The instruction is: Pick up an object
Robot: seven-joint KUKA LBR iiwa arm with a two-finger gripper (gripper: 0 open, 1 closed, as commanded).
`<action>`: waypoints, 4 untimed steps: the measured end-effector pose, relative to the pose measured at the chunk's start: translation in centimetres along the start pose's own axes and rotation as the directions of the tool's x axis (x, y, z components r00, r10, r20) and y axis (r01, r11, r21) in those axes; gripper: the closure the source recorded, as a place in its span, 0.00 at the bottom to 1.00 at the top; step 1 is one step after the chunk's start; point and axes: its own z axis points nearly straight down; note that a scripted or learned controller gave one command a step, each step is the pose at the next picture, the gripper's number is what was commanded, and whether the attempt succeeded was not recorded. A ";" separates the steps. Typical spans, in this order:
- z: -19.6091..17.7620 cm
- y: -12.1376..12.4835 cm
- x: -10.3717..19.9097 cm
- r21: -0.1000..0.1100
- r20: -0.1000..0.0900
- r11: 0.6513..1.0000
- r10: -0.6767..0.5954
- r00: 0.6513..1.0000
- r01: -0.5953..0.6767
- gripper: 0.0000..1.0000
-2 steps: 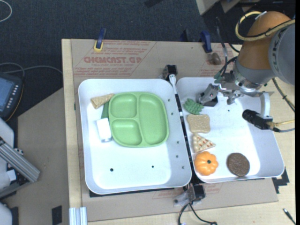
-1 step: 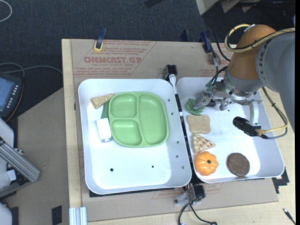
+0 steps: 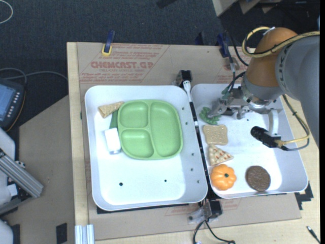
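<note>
My gripper (image 3: 219, 109) is low in the back left corner of the right bin (image 3: 289, 151), under the orange band of the arm (image 3: 264, 60). Its tip is right at a small green leafy piece (image 3: 208, 116), which lies partly beneath it against the bin's left wall. I cannot see whether the green piece is gripped. In front of it, along the left side of that bin, lie a slice of toast (image 3: 215, 133), a pizza wedge (image 3: 219, 155) and a small orange pumpkin (image 3: 223, 177). A round brown cookie (image 3: 258, 178) rests at the front.
The left bin (image 3: 147, 187) holds a green divided plate (image 3: 151, 128), a tan cracker triangle (image 3: 108, 109) and a white block (image 3: 112, 140). A black cable end (image 3: 264, 135) hangs from the arm over the right bin's middle.
</note>
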 end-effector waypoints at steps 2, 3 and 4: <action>-5.8 -0.1 0.6 -0.002 0.003 1.000 -0.001 1.000 0.001 1.00; -10.5 0.4 1.2 -0.004 0.003 1.000 -0.002 1.000 0.002 1.00; -13.8 0.6 1.3 -0.004 0.003 1.000 -0.001 1.000 0.001 1.00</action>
